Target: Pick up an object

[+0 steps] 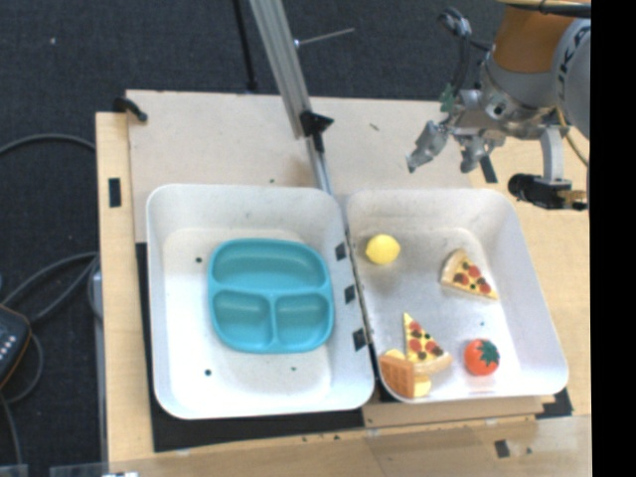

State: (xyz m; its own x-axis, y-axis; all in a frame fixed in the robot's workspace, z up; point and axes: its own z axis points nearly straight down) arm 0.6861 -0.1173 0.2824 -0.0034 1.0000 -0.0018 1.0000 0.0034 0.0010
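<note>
Waffle and tomato at right bin's near edge, two pizza slices and lemon beyond, blue tray in left bin, gripper open and empty above far bench.

Dark grey carpet floor all around. Pale wooden worktop in the middle, lit evenly from above. Slanted metal post rising from the worktop's far side. Black cables looping over the carpet at left, beside a small dark device at the edge.
</note>
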